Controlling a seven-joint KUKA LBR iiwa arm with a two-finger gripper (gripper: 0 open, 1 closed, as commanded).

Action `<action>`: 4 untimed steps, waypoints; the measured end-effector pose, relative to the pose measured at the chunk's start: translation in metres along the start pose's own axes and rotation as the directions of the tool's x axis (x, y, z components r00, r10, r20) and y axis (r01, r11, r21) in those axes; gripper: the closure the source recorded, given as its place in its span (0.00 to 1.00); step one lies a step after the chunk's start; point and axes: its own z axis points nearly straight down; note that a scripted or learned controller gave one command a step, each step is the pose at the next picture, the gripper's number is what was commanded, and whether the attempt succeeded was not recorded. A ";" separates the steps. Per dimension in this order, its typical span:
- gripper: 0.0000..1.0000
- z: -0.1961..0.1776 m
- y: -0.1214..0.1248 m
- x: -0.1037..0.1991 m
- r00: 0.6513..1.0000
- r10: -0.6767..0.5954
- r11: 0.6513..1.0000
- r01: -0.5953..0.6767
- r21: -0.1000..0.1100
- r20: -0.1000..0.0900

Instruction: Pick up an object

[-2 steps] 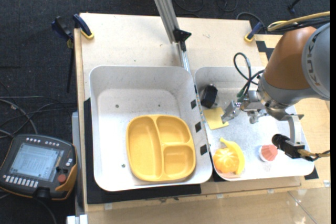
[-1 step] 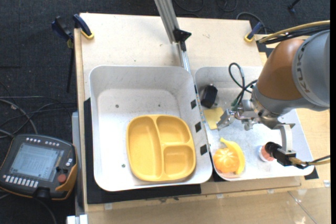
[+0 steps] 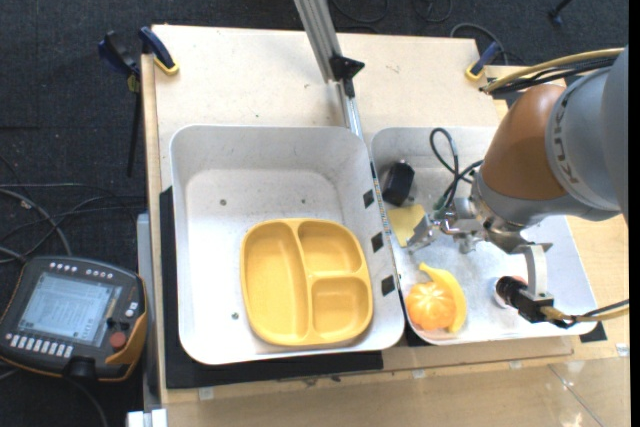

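Note:
My gripper (image 3: 432,227) hangs low in the right bin (image 3: 570,245), near its left wall. It is just over the right edge of a flat pale yellow piece (image 3: 403,220) that lies on the bin floor. A small black object (image 3: 398,181) sits just behind that piece, against the wall. Nearer the front lies an orange round fruit-shaped toy (image 3: 431,308) with a yellow curved piece (image 3: 449,287) wrapped round its back. I see nothing held in the gripper.
The left bin (image 3: 200,175) holds a yellow divided plate (image 3: 305,281) at its front right. A slanted metal bar (image 3: 310,5) crosses above the bench behind the bins. The arm's grey and orange body (image 3: 545,155) covers the right bin's back right.

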 end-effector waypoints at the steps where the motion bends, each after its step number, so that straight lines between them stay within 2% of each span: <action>1: 1.00 -0.011 0.001 0.000 1.000 0.000 1.000 0.000 -0.002 0.000; 3: 1.00 -0.097 0.003 0.006 1.000 -0.003 1.000 0.003 -0.005 0.001; 4: 1.00 -0.122 0.004 0.006 1.000 -0.003 1.000 0.003 -0.004 0.000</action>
